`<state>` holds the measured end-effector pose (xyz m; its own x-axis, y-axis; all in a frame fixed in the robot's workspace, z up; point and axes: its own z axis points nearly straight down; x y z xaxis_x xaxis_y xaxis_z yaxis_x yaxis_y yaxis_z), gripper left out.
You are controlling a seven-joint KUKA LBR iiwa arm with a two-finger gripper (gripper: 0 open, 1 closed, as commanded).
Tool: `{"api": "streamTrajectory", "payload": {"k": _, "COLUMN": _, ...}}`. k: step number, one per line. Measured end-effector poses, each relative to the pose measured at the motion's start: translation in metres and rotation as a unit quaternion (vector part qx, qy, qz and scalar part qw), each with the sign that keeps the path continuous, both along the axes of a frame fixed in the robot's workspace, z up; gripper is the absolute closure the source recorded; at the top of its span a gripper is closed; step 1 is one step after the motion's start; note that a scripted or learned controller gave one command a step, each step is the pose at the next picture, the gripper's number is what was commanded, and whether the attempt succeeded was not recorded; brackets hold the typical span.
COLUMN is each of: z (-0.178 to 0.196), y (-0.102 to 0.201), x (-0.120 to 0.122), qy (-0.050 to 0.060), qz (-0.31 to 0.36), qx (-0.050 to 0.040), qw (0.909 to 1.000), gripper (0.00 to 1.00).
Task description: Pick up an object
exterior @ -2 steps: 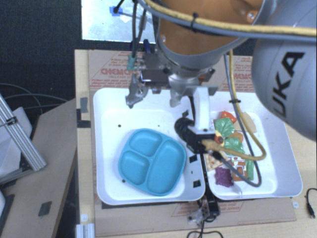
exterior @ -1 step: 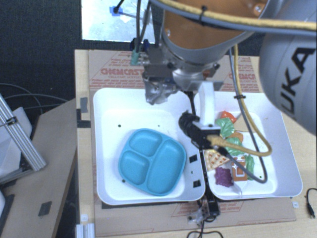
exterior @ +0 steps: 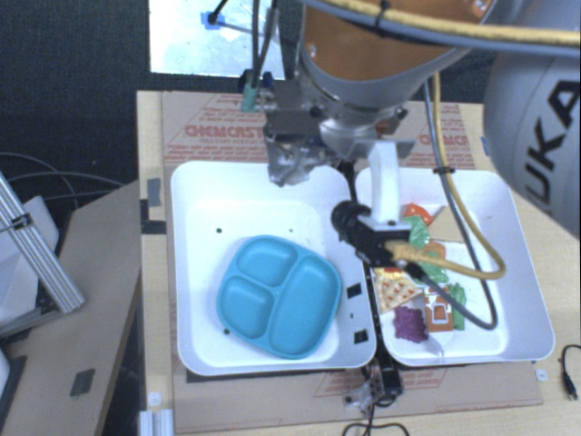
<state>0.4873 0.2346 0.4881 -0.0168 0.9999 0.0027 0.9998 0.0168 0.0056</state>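
The arm [exterior: 536,116] carries large dark letters reading "UKA", cut off at the frame edge. Red print on the cardboard sheet [exterior: 204,134] under the bins reads "CHEMCAST". The tool [exterior: 292,163] hangs over the far rim of the left bin [exterior: 195,243]; whether it is released or clenched cannot be told. A blue divided plate [exterior: 279,295] lies in that bin. In the right bin [exterior: 519,275] sit small toys, among them a purple piece [exterior: 410,323] and a green one [exterior: 423,240]. The tan bench [exterior: 100,271] stands on a dark floor [exterior: 64,80].

White bin [exterior: 227,209] beside second white bin [exterior: 510,243] on red-printed cardboard [exterior: 211,127]; aluminium rail [exterior: 38,245] well apart.
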Motion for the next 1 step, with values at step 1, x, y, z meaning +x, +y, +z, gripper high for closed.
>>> {"api": "streamTrajectory", "payload": {"k": 1, "z": 0.0113, "y": 0.0, "x": 0.0004, "qy": -0.001, "qz": 0.003, "qx": 0.0006, "qw": 1.0, "gripper": 1.0}}
